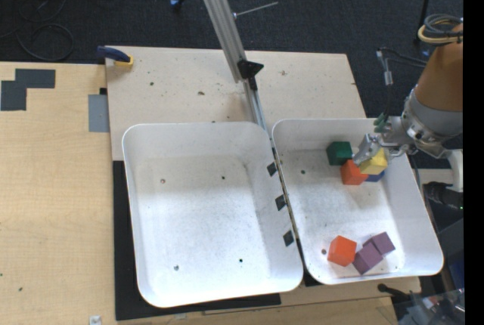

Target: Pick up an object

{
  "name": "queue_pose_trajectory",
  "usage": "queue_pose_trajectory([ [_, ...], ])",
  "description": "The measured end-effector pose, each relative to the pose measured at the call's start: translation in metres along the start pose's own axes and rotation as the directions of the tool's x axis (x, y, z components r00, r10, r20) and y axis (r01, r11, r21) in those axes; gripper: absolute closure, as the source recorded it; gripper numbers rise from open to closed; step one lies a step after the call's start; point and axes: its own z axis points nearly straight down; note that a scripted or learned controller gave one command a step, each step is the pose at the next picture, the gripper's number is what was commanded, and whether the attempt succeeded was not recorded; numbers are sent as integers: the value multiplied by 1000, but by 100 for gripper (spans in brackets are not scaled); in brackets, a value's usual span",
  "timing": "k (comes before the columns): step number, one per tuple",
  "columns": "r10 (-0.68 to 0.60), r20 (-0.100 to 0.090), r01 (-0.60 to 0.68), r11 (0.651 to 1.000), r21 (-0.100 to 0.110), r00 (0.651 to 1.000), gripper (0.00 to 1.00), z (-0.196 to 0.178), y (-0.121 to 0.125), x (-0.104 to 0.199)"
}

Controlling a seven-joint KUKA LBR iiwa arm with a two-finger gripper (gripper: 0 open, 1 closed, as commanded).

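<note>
A: Where is the hand (372,152) right now?

B: Upper right of the frame, low over the right bin (423,229), reaching in from the right edge. Whether it is spread or pinched I cannot tell; a cluster of blocks hides the tips.

A: Which blocks?

B: A yellow block (376,161) and a red-orange block (352,173) sit right at the tips, touching each other, with a green block (339,153) just to their left.

A: So what does the next move turn on?

B: The nearest pick lies just left of and below the hand. An orange block (342,250) and two purple blocks (373,252) lie well apart, at the lower right.
</note>
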Motion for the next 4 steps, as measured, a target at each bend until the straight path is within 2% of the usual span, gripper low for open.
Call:
queue_pose_trajectory([
  [1,-1,-1,1,1000,3,1000,100,-27,0,-1],
  [2,-5,-5,5,1000,7,1000,100,-30,-11,55],
  [3,-3,-4,3,1000,7,1000,100,-25,-7,98],
  [4,-4,-5,4,1000,9,1000,100,-31,-17,148],
])
